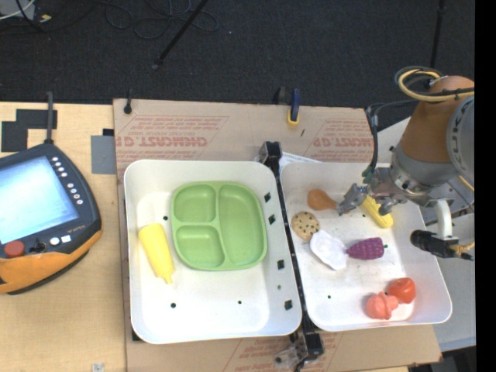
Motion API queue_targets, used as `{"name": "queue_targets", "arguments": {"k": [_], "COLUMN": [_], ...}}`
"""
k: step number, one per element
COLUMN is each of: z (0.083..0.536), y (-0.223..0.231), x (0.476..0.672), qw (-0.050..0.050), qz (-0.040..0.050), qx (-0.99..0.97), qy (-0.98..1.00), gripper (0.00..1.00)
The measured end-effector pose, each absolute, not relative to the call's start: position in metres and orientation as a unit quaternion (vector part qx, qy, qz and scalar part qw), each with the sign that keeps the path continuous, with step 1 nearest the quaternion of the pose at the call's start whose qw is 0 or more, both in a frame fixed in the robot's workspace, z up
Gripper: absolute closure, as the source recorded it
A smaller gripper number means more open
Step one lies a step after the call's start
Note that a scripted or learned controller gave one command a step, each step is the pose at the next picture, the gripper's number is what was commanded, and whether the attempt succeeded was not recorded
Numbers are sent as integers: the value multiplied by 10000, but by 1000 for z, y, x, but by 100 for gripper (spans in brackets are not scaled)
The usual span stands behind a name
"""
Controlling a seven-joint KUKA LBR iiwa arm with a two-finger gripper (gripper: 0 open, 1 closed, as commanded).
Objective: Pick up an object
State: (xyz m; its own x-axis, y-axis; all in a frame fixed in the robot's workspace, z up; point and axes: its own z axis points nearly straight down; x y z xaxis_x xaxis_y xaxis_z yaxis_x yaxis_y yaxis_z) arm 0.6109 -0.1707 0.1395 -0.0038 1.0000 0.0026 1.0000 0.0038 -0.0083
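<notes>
At the far left we note a handheld control pendant (43, 215) with a lit screen, resting on the bench outside the bins. The left bin (201, 316) holds a green divided plate (218, 225) lying flat near its middle, and a yellow corn-shaped toy (156, 252) just beside the plate's left edge. The right bin (353, 312) holds several small items: a round cookie (305, 224) near the dividing wall, a brown piece (321, 200) above it, a white item (328, 249) next to a purple grape cluster (365, 248), and two reddish-orange fruits (390, 299) touching each other near the front right corner. A yellow piece (380, 212) lies directly under the gripper (364, 196), which sits low over the bin's upper right area. We cannot tell how the gripper is set, nor whether it grips anything.
</notes>
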Motion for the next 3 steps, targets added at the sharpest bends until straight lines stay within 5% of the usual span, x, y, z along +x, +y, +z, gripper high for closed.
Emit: {"name": "queue_targets", "arguments": {"k": [1, 2, 3], "z": [86, 99, 148], "y": [-167, -168, -176], "x": [610, 612, 618], "qw": [36, 22, -14], "qz": [19, 8, -6], "qx": [-7055, -7057, -7070], "qy": [-7087, -7085, -7072], "gripper": [0, 100, 100]}}
